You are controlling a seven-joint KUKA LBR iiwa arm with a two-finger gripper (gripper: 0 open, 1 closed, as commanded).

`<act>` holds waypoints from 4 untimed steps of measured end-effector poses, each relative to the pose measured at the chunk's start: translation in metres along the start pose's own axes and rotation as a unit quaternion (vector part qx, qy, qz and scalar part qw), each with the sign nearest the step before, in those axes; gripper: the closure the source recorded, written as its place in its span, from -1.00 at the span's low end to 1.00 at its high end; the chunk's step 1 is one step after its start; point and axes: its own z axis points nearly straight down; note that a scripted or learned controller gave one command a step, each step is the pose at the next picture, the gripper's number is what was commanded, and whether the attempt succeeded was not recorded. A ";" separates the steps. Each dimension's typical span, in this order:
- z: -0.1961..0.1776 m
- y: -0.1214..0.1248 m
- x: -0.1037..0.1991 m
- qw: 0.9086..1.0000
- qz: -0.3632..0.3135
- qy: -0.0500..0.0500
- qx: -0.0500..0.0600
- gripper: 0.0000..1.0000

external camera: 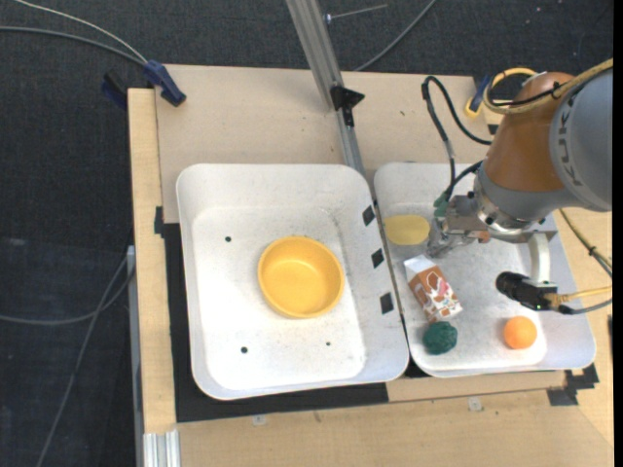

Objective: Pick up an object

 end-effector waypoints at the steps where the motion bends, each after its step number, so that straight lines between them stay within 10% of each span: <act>1: -0.047 -0.003 0.000 1.000 -0.001 -0.004 -0.009 1.00; 2: -0.104 -0.001 0.000 1.000 -0.002 -0.004 -0.011 1.00; 4: -0.109 -0.009 0.101 1.000 -0.005 -0.001 -0.004 1.00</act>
